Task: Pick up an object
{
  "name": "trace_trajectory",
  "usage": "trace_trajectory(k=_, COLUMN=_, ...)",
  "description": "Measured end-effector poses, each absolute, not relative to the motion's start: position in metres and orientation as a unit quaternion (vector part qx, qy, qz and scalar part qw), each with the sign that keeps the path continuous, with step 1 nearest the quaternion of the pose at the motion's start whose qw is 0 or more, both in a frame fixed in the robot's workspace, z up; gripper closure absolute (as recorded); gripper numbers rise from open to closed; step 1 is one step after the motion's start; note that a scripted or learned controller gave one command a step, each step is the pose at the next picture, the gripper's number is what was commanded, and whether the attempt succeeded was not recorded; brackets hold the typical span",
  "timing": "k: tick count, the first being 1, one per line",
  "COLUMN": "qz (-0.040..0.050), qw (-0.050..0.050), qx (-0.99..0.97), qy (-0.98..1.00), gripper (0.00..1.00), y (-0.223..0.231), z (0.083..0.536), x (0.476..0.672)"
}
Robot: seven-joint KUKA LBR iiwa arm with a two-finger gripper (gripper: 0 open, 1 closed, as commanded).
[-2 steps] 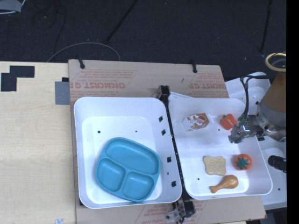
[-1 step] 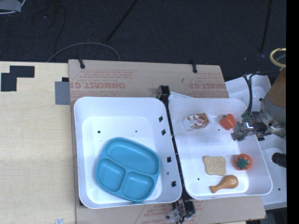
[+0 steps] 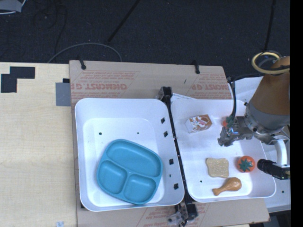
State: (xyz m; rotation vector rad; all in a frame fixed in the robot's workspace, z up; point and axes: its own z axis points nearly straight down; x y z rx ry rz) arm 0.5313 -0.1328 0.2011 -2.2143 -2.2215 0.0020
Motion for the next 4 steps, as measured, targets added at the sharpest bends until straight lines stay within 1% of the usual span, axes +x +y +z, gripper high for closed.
trace_trajectory(k=1, qz=0.0011, qw=0.002, qx=-0.707, qy=-0.708, gripper=1.00, y=-0.085, z=0.199, x=0.523)
trace_trajectory(k=3, qz=0.0010, qw=0.002, qx=-0.706, qy=-0.708, gripper=1.00, y=0.033, z=0.216, x=0.536)
trace_trajectory(k=4, qz=0.0012, qw=0.001, qx=-0.706, qy=-0.708, gripper=1.00, y=0.093, z=0.221, x=0.536)
